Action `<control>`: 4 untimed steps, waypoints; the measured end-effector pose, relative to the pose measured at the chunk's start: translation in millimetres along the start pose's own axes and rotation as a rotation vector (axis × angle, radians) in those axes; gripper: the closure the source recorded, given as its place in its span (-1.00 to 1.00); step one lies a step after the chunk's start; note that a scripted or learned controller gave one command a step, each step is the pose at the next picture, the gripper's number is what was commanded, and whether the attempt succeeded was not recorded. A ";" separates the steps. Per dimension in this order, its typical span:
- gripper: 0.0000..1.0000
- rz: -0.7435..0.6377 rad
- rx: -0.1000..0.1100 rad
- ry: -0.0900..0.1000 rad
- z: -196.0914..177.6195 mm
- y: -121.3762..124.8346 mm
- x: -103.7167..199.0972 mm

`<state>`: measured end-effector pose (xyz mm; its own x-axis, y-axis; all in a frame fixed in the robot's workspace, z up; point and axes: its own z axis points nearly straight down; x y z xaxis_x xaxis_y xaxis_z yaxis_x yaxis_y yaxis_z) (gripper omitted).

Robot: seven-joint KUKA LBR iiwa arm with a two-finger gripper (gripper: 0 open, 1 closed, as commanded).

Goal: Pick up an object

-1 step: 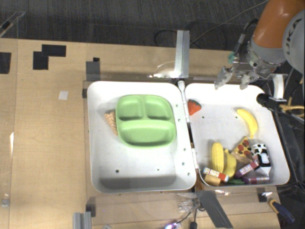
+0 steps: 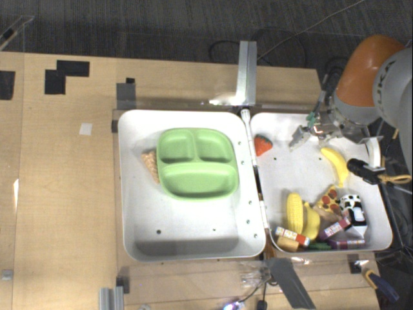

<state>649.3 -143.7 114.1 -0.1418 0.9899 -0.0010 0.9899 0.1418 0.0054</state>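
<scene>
Bench carries two shallow white plastic bins side by side, with a vertical metal post standing behind the seam between them.

Left white bin: holds a green moulded three-compartment tray, lying flat in the upper middle. A tan, grainy flat piece pokes out from under the tray's left edge.

Right white bin: a small red-orange strawberry-shaped toy lies at the upper left, just beside the dividing wall. A yellow plastic banana lies in the upper right part, curved, apart from the rest. Along the lower edge sits a crowded pile: a yellow toy corn cob upright-ish on the left of the pile, a pizza-slice toy with red dots above it, a black-and-white cow-patterned item at right, and several small bottle-like pieces beneath, too jumbled to separate.

Grey arm with orange band enters from the right and hangs over the right bin's upper right corner. The two-finger gripper sits above the bin's top edge, up and left of the banana and well apart from the pile. Its metal fingers read as spread, angled toward the left, with bare bin floor between them; nothing is held.
</scene>
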 end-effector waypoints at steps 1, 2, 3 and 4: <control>-1.00 -0.122 -0.004 -0.002 -110.1 -5.9 -23.4; -1.00 -0.148 0.000 -0.001 -1.7 -35.3 -49.1; -1.00 -0.229 -0.009 -0.004 23.2 -60.7 -49.4; -1.00 -0.347 -0.010 -0.005 22.7 -39.0 12.7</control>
<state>609.0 -136.7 91.2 -0.4699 0.8827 -0.0090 0.8826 0.4700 0.0143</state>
